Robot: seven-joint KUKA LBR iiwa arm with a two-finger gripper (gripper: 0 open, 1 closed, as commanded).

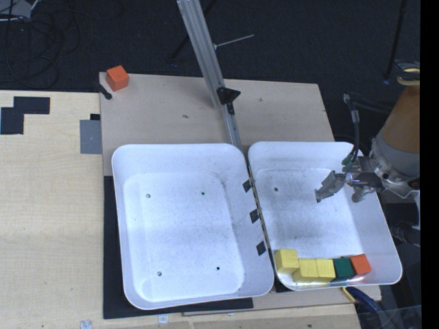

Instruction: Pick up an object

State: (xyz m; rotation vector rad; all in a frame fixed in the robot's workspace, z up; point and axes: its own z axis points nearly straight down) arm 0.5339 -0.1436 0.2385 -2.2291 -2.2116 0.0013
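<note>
Two shallow white bins sit side by side on a wooden bench as a grey arm with an orange band reaches in from the right. Its gripper (341,186) hangs over the upper right part of the right bin (302,157), its two dark fingers spread apart with nothing between them. A row of blocks lies along that bin's near wall, well apart from the jaws and below them in the view: a yellow block (287,260) at the left end, a second yellow block (316,269) just beside it, then a green block (343,267) and an orange-red block (360,264) at the right end, each touching the next. Whether more yellow blocks are packed into that row cannot be told. The left bin (130,184) shows a speckled white floor. A slanted aluminium rail (206,60) rises from the seam between the bins toward the top of the view. Another orange block (117,77) rests on the bench's far left corner, away from both bins.
</note>
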